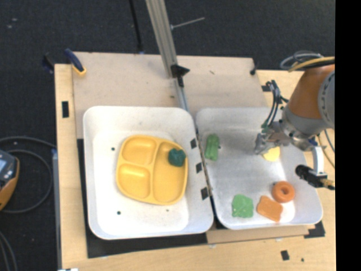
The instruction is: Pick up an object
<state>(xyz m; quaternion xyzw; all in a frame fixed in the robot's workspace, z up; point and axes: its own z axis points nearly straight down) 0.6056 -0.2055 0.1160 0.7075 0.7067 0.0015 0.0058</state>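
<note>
The 2 white bins sit side by side, the left holding a yellow tray with a teal piece, while the gripper, its opening impossible to tell, hangs over the right bin touching a small yellow object.

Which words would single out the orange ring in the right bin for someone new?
Start at the right-hand shallow white bin and go to its near right corner. There a small orange ring with a hole through its middle sits just right of and above a solid orange wedge-shaped block. Alone among its neighbours, it is round with a hole.
</note>
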